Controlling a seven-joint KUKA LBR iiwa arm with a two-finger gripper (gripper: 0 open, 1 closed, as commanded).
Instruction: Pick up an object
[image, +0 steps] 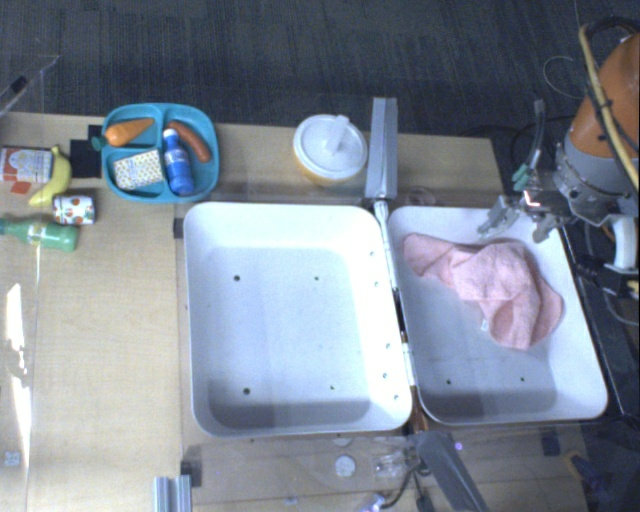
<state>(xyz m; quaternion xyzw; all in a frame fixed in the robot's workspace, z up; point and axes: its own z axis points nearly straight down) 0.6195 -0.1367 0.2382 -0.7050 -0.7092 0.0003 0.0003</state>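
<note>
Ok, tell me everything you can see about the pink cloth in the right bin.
The pink cloth is a soft, pale pink piece of fabric, looking like terry or fleece, lying crumpled and folded over itself rather than spread flat. It rests on the floor of the right bin, in its upper half, stretching from near the left wall toward the right wall, with its bulkiest fold at the lower right. The gripper sits just above its upper edge; whether they touch is unclear.

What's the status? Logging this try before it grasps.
Claw above right bin's far edge, nothing seen in it. Pink cloth crumpled in that bin, ungrasped. Nothing lies over it.
</note>
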